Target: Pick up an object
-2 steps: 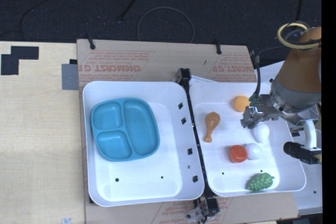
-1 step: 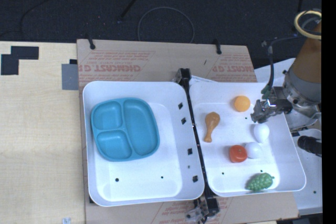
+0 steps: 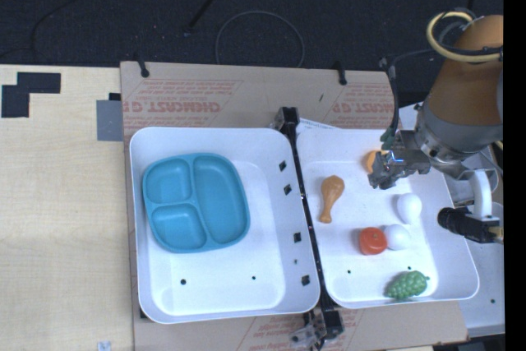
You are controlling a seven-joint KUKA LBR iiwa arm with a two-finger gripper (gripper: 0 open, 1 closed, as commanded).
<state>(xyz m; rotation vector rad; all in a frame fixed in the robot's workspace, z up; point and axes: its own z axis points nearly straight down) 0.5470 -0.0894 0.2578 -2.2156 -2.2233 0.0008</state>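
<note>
In the right bin point(image 3: 349, 284) lie a tan chicken drumstick point(image 3: 330, 196), a red tomato point(image 3: 372, 241), two white eggs point(image 3: 408, 206) point(image 3: 398, 237), and a green bunch of grapes point(image 3: 407, 285). A small orange piece point(image 3: 371, 160) peeks out at the gripper's left side. My gripper point(image 3: 386, 174) hangs low over the bin's upper right part, just above the upper egg. The arm's wrist covers its fingers from this angle.
The left bin point(image 3: 164, 292) holds a blue divided plate point(image 3: 196, 201). A black divider clip strip point(image 3: 300, 210) runs between the bins. The arm's grey and orange body point(image 3: 464, 94) fills the right side, with a black fitting point(image 3: 468, 222) beside the right bin.
</note>
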